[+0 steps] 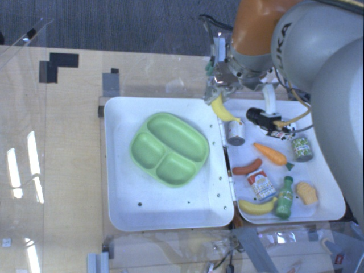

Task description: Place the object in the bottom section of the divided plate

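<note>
Nearest the camera, well below the fingers (214, 90) in the view and to their right, a loose banana (257, 207) lies along the near wall of the right bin (321, 172). A green bottle (284, 198) touches its right end. A tan lumpy food toy (307, 193) sits just beside the bottle, on its right.

A step closer to the fingers, a small red-and-white carton (261, 185) lies just above the loose banana, and a red sausage (247, 167) lies slantwise just beyond the carton. Further back come an orange carrot (271, 154) and, to the carrot's right, a green can (302, 148) standing near the bin's right wall.

Below and to the left of the fingers, the green divided plate (169, 148) rests in the middle of the left bin (170, 209). Its large section is on the side toward the fingers, and its bottom section faces the camera.

Just under the fingers and slightly right, a silver can (235, 132) stands at the right bin's left edge. The gripped banana (223, 111) hangs tilted over the seam between the two bins. Its lower end is near the silver can and well apart from the plate.

The gripper (216, 95) has its fingers closed narrowly on the upper tip of the gripped banana. Behind it rises the orange band of the arm (256, 21).
</note>
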`<move>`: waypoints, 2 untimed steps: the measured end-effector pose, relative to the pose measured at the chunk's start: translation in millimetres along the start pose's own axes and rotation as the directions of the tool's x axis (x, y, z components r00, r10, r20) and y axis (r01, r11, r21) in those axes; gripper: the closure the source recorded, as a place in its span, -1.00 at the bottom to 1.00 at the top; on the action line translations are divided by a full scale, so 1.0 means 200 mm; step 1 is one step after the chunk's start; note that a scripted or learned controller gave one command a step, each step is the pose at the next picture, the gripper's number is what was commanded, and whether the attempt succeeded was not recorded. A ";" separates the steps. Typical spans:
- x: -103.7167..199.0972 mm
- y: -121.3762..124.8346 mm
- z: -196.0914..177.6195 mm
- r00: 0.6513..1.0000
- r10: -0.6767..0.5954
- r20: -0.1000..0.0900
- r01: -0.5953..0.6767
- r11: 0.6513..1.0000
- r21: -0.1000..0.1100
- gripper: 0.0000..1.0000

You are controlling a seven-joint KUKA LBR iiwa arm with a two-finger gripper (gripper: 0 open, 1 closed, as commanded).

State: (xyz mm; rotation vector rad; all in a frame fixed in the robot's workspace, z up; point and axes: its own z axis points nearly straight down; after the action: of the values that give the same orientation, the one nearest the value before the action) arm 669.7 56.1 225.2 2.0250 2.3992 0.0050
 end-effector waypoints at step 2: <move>0.21 -0.17 0.21 1.000 0.025 0.000 -0.025 1.000 0.002 1.00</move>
State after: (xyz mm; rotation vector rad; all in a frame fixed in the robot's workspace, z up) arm 628.4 92.6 183.7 2.0556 2.3753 0.0032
